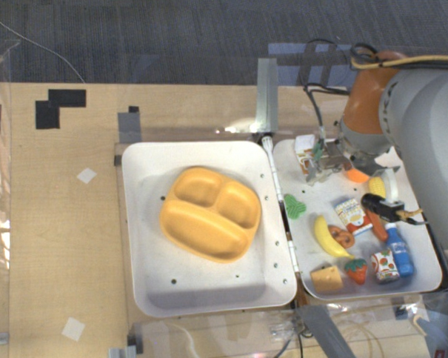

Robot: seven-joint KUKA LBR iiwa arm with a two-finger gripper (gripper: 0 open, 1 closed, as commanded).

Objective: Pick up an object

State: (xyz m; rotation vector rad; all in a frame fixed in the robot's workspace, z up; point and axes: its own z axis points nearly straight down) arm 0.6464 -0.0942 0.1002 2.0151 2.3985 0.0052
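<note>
Two white bins sit side by side on the bench. The arm point(421, 106) reaches in from the right, its orange band above the wrist, and the gripper point(320, 163) hangs low over the far corner of the right bin point(435, 269), near a small white carton point(306, 152). Whether anything sits between the fingers cannot be told. The right bin holds a banana point(329, 237), a cheese wedge point(326, 278), a strawberry point(355, 270), a blue bottle point(400, 253) and what appears to be a green leaf point(293, 206). The left bin point(147, 289) holds a yellow divided tray point(209, 212).
</note>
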